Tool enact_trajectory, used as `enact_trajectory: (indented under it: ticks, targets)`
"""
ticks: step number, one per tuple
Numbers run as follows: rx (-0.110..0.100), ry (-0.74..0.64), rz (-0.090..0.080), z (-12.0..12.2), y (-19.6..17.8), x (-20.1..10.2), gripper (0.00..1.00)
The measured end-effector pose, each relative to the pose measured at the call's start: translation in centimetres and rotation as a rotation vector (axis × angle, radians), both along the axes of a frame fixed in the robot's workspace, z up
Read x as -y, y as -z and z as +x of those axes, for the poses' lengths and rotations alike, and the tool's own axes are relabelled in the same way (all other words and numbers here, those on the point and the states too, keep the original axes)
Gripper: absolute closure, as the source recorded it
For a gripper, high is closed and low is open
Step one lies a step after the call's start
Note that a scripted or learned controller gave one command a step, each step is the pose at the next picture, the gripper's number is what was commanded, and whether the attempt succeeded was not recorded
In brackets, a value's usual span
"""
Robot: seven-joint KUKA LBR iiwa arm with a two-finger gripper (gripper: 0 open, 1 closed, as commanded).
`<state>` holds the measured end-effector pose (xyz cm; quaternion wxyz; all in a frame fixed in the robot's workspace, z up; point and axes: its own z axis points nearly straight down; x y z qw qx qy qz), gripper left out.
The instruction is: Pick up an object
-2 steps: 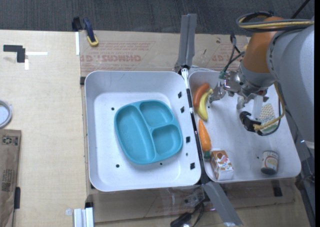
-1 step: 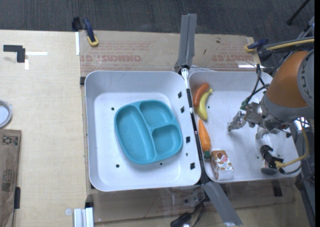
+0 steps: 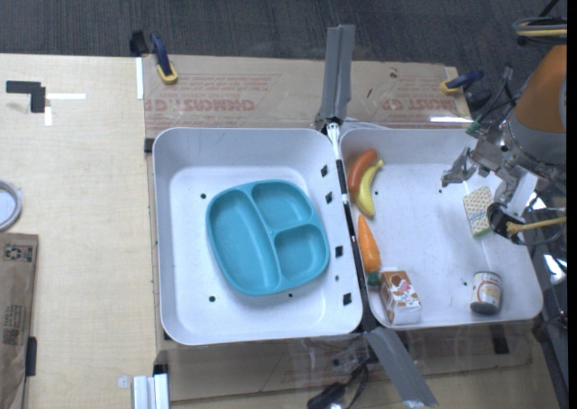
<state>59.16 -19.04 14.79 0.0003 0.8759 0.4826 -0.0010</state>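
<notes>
My gripper (image 3: 484, 180) hangs over the right side of the right bin (image 3: 424, 304), reaching in from the right edge. Just below it is a small pale checkered packet (image 3: 478, 212), at the bin's right wall; I cannot tell whether the gripper touches it. Along the bin's left wall lie a yellow banana (image 3: 366, 193) with an orange-red pepper (image 3: 358, 168) beside it and an orange carrot (image 3: 368, 245). A small juice carton (image 3: 400, 296) sits at the front. A small tin can (image 3: 486, 293) stands at the front right.
The left bin (image 3: 176, 245) holds a blue divided plate (image 3: 267, 237). A grey divider post (image 3: 338, 74) stands between the bins at the back. Clamps (image 3: 163, 58) sit at the cardboard's back corners. Cables run along the right edge.
</notes>
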Motion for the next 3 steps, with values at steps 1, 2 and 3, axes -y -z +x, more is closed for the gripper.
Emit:
enact_trajectory:
  ticks: [1, 2, 3]
  targets:
    - [-0.003, -0.069, 0.002, -3.6, 5.8, -2.3, 0.00]
    - [0.000, -0.212, 0.000, 6.5, 5.6, -7.5, 0.00]
    - [-0.001, -0.271, 0.001, -1.7, 5.6, -3.2, 0.00]
